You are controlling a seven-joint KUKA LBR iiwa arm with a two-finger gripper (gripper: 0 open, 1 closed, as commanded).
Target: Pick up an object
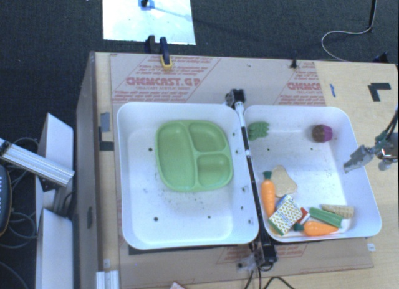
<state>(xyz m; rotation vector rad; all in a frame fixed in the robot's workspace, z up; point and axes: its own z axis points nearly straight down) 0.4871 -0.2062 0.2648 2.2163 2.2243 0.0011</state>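
Claw [360, 157]: seen at the right edge of the camera view, over the right rim of the right bin; nothing is visible between its fingers, and whether they are apart or together cannot be told.
Desk [187, 76]: light surface with a printed protective sheet, carrying both bins side by side.
Left bin [134, 157]: shallow, white, holding one item.
Green tray [193, 156]: pale green divided plate with three compartments, lying flat in the middle of the left bin.
Right bin [299, 144]: shallow, white, holding the loose objects.
Green leafy piece [258, 130]: near the upper-left corner of the right bin, close to the divider between bins.
Purple ball [322, 133]: upper right area of the right bin, apart from the other items and nearest the claw.
Carrot [268, 197]: orange with green top, lying lengthwise near the bin's left wall.
Bread slice [285, 182]: tan, just beside the carrot on its right.
Patterned box [285, 214]: small printed carton, tilted, at the lower part of the bin, touching the carrot.
Second carrot [319, 228]: orange, along the lower wall.
Green stick [326, 217]: dark green, just above the second carrot.
Cracker [338, 209]: tan, touching the green stick's upper right.
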